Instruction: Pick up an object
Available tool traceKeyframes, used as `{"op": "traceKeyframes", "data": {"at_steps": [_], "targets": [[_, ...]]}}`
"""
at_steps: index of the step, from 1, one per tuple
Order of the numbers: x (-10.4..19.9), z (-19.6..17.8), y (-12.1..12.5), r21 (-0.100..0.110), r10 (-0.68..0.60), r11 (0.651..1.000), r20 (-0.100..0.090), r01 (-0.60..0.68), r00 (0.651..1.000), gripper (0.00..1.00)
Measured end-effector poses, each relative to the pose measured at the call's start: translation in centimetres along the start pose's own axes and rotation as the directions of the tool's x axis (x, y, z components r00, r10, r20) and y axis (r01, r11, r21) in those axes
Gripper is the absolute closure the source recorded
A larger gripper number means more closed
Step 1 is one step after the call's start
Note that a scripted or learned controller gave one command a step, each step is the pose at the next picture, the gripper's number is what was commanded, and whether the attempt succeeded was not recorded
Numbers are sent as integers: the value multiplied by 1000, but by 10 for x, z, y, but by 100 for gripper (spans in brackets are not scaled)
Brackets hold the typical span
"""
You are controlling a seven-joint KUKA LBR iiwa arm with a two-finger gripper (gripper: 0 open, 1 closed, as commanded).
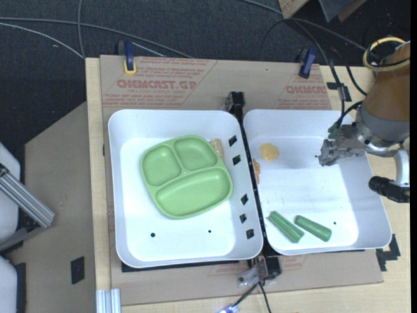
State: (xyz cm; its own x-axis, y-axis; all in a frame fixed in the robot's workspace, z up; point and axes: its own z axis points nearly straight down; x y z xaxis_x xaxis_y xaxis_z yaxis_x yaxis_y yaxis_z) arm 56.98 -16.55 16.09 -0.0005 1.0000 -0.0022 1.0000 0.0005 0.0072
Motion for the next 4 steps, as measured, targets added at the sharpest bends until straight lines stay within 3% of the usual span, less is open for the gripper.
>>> {"op": "traceKeyframes", "data": {"at_steps": [2, 3, 4], "targets": [[8, -96, 9, 1, -1, 1000, -1, 1, 1000, 100], [59, -99, -1, 9, -5, 1000, -6, 5, 1000, 100], [108, -87, 3, 10, -5, 1000, -6, 5, 1000, 100]]}}
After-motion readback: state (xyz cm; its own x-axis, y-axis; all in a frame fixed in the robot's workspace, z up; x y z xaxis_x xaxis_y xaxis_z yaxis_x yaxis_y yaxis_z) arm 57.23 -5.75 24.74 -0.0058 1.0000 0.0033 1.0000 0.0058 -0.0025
